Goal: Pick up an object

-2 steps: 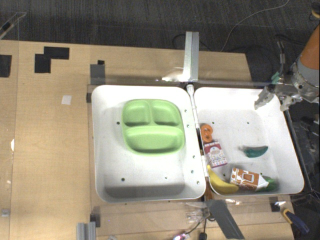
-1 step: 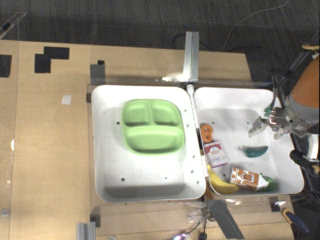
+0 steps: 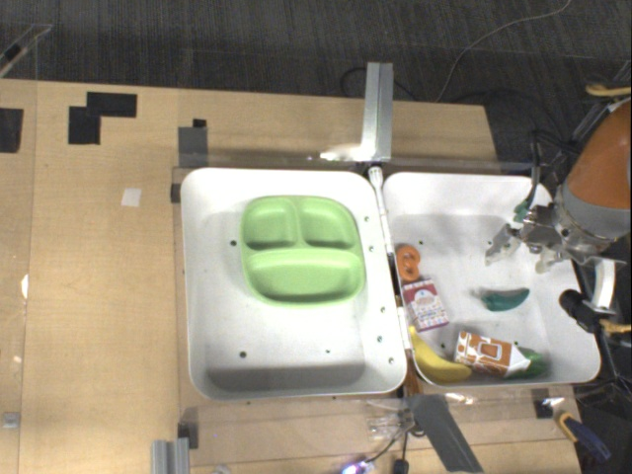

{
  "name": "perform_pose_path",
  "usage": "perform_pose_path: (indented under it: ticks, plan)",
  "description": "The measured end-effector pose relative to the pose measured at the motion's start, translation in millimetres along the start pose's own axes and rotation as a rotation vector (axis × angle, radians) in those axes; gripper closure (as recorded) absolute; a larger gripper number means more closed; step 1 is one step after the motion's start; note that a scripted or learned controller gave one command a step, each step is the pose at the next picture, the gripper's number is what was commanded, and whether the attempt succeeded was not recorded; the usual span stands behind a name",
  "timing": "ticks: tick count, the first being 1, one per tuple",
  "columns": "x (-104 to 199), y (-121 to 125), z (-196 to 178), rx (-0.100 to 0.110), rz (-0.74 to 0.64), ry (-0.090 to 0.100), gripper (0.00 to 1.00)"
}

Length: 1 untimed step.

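gripper (image 3: pixel 520 241): we found it spread open and holding nothing, above the right bin (image 3: pixel 449 191) | target: green crescent piece (image 3: pixel 505 299) lay just below it on the bin floor | handling: we judged it light, stiff, smooth; pinch across its narrow middle

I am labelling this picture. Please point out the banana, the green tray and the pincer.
banana (image 3: pixel 434 361): camera view, middle of its curved body.
green tray (image 3: pixel 301 265): camera view, its large lower compartment.
pincer (image 3: pixel 520 244): camera view, midway between its fingertips.
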State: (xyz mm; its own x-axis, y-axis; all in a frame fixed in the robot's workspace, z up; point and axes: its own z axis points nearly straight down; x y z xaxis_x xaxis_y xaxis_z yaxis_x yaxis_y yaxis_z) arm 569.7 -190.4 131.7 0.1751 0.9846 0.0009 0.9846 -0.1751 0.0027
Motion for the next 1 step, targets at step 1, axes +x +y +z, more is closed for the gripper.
perform_pose_path:
  ticks: [1]
  plan:
    - [-11.1,-47.4,-16.3,0.004,0.222,0.000,0.00]
